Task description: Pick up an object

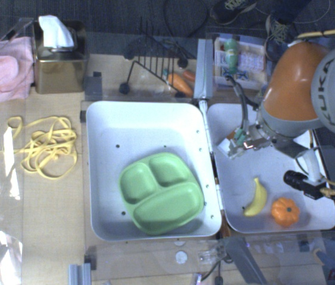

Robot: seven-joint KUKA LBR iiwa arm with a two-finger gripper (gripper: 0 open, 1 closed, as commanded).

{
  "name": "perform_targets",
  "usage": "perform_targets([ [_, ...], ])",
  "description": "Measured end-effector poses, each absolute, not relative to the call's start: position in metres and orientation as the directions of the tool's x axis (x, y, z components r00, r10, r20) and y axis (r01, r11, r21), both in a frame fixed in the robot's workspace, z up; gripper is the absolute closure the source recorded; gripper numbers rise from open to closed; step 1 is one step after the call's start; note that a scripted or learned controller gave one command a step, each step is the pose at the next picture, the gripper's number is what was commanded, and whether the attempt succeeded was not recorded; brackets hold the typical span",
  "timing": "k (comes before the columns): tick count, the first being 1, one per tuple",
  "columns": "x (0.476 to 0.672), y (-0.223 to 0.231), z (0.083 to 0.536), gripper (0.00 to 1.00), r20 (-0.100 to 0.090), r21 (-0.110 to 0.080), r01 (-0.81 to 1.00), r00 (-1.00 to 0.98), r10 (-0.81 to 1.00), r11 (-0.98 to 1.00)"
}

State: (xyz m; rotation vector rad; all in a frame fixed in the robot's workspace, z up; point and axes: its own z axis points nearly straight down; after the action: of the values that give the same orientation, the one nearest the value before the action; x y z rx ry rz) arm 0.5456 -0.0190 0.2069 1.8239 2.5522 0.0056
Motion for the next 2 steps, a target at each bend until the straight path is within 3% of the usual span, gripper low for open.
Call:
perform_targets([
  [1, 0.550, -0.105, 0.284, 1.00, -0.003, 0.006, 0.950, -0.312, 0.950, 0.312],
  [2, 0.593, -0.093, 0.087, 1.00, -0.001, 0.008, 0.999, 0.038, 0.999, -0.038],
])
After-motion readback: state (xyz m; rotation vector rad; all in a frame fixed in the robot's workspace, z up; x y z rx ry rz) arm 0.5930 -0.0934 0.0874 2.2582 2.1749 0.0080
